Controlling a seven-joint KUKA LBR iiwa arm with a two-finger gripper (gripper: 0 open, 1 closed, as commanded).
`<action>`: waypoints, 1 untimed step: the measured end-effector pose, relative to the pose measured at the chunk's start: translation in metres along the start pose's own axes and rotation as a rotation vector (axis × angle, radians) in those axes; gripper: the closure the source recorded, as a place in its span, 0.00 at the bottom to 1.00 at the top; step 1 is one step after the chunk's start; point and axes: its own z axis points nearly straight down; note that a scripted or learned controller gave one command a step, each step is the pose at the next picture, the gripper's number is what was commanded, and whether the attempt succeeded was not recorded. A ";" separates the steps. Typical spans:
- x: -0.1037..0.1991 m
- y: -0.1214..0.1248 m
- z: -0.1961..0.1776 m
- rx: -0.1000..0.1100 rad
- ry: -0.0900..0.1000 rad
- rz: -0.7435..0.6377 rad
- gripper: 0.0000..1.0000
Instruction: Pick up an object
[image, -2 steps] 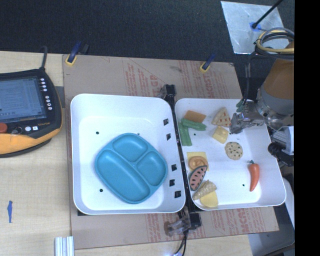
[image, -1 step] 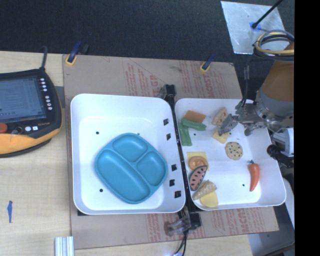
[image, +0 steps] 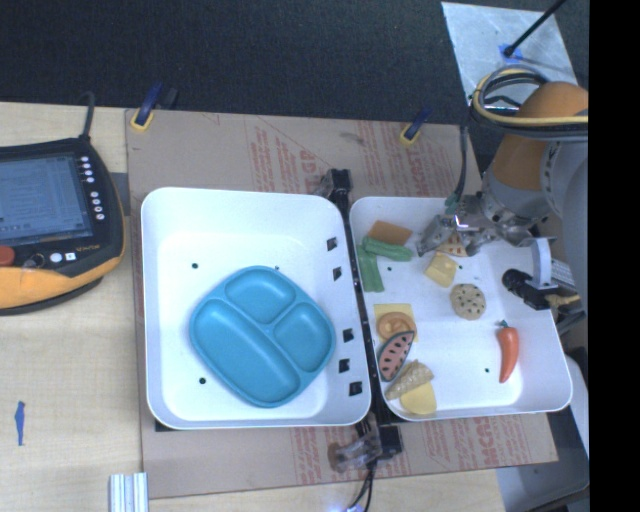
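**Q:** Why does the grey two-finger gripper sit low over the far end of the right shallow white bin?

**A:** That bin holds all the loose toy food, so any pick must begin there. The gripper hangs just above the pale yellow cheese-like cube, with the flat orange block and the green bean-shaped strips to its left; judged from this, the cube is the likely target.

**Q:** Are the fingers closed on it?

**A:** It cannot be told whether they are spread or closed (metal parts and glare merge there). Nothing is seen between them.

**Q:** And the other pieces?

**A:** The round speckled cookie, orange-red chilli pepper and watermelon slice lie apart, giving room. The blue divided plastic plate lies alone in the left white bin, probably a drop-off place.
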 end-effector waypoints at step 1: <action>-0.001 -0.001 -0.016 0.005 -0.001 -0.004 1.00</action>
